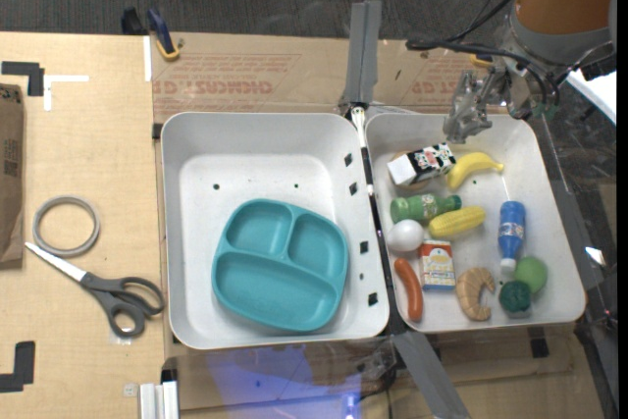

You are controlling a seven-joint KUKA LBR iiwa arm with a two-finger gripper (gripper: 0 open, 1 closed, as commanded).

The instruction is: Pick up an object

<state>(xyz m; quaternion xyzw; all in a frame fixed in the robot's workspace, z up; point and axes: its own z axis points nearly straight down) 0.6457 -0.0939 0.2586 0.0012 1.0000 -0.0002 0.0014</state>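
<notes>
Tool [468, 118] over right bin [549, 174] — grip unclear, perhaps empty, one banana [474, 168], one teal tray [282, 263].

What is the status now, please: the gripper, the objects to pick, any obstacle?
Gripper above back edge of right bin, holding nothing. Nearest: milk carton and banana, both lying in bin. Teal tray in left bin. Path unobstructed.

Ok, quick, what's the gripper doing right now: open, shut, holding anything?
Gripper: hangs above the right bin's back edge with nothing between its fingers; open or shut cannot be told.
</notes>
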